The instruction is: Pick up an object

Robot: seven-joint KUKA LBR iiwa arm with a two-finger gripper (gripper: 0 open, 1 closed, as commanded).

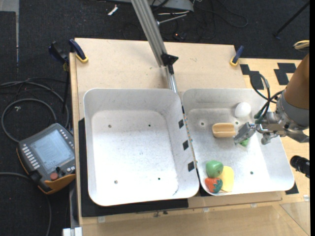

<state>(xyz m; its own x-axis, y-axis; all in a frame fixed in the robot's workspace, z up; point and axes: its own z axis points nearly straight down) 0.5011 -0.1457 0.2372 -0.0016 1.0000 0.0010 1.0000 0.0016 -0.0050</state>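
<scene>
Camera view has the gripper low in the right bin, fingers parted with nothing between them. A tan block lies just to its left, a white ball just beyond it. I'd shift left, straddle the block squarely, then close. Toward the near rim sit a green piece, a yellow piece and a red piece. Left bin, wooden bench, pendant on dark carpet.

White bins (dark-speckled), green ball

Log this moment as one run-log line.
gripper: over right bin, beside tan block | grasp: unconfirmed | white ball, green, yellow, red pieces: untouched
</scene>
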